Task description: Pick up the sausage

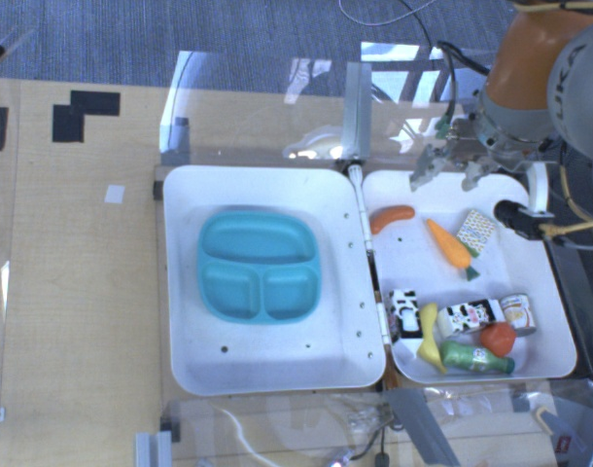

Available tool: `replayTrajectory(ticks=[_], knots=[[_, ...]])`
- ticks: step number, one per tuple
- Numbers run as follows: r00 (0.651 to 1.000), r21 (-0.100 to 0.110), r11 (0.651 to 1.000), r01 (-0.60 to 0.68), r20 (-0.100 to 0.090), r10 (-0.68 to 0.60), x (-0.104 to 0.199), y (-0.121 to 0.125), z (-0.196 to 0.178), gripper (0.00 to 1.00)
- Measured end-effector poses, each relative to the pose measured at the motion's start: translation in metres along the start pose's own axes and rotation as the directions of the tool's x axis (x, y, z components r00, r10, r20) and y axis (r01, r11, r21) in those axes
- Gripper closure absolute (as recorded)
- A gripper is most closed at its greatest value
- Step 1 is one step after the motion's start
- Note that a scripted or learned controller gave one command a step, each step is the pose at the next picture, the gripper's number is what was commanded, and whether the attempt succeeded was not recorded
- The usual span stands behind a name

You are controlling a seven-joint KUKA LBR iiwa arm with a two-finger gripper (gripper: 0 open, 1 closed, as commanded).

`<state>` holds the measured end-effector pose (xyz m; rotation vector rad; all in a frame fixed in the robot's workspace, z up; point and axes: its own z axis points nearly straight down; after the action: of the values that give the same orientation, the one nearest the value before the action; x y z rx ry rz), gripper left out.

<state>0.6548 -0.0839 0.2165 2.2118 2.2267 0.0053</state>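
Observation:
The sausage (391,218) is a short orange-red link lying at the upper left of the right bin (530,261), close to the divider between the bins. My gripper (448,166) hangs above the back edge of the right bin, to the upper right of the sausage and well apart from it. Its fingers (425,170) are spread, with nothing between them.
A carrot (450,245) and a small patterned packet (476,231) lie right of the sausage. Along the front of the right bin sit a black-and-white carton (403,314), a banana (429,337), a green bottle (476,358), a tomato (498,338) and a can (517,312). A blue divided tray (259,265) fills the left bin (267,358).

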Motion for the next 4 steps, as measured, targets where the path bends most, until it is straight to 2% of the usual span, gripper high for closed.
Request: replayTrajectory(ticks=[1, 2, 3, 4], knots=[[0.996, 0.001, 0.996, 0.086, -0.001, -0.086, 0.067, -0.068, 0.031, 0.00], [0.996, -0.005, 0.996, 0.087, -0.001, -0.087, 0.067, -0.066, 0.019, 1.00], [0.962, -0.005, 0.962, 0.273, 0.001, -0.273, 0.104, -0.104, -0.149, 1.00], [0.941, -0.001, 0.941, 0.338, 0.000, -0.338, 0.143, -0.072, -0.110, 1.00]])
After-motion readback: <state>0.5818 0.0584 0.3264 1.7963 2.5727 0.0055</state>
